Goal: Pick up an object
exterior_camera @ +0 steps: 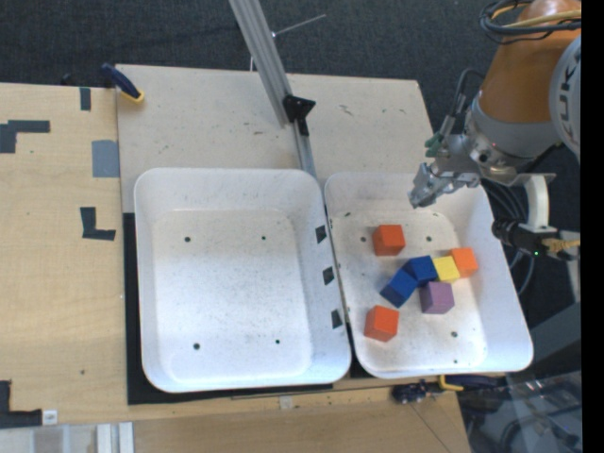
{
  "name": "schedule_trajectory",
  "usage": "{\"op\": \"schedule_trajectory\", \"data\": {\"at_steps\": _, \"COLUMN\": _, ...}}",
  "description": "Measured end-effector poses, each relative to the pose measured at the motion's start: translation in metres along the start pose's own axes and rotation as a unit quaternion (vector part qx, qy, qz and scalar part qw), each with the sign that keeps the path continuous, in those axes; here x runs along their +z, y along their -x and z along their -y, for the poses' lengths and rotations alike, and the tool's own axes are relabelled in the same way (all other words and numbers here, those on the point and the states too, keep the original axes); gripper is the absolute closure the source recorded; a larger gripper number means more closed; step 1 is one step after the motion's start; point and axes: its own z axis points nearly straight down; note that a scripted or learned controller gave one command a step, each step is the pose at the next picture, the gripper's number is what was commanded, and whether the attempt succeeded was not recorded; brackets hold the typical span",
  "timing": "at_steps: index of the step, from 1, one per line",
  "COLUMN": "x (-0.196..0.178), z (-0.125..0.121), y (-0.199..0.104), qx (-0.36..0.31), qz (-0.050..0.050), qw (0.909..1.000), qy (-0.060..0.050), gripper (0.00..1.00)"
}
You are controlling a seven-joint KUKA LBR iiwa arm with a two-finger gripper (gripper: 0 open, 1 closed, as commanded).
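Observation:
The right bin holds several small blocks. An orange-red cube lies near its middle top, and another orange-red cube lies lower down. Between them cluster a blue block, a yellow cube, an orange cube and a purple cube. My gripper hangs over the bin's upper right part, above and to the right of the upper orange-red cube. Nothing shows between its fingers.
The left bin sits beside the right one. A slanted metal pole crosses the bench to the gap between the bins. A blue and yellow tool lies at the bench's far left corner.

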Motion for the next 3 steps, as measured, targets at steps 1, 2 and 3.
{"op": "schedule_trajectory", "data": {"at_steps": 1, "x": 0.005, "z": 0.024, "y": -0.05, "qx": 0.0, "qz": 0.0, "qw": 1.0, "qy": 0.0, "gripper": 1.0}}
{"op": "schedule_trajectory", "data": {"at_steps": 2, "x": 0.007, "z": 0.033, "y": -0.106, "qx": -0.001, "qz": 0.0, "qw": 1.0, "qy": 0.0, "gripper": 1.0}}
{"op": "schedule_trajectory", "data": {"at_steps": 3, "x": 0.028, "z": 0.05, "y": -0.149, "qx": 0.0, "qz": 0.0, "qw": 1.0, "qy": -0.001, "gripper": 1.0}}
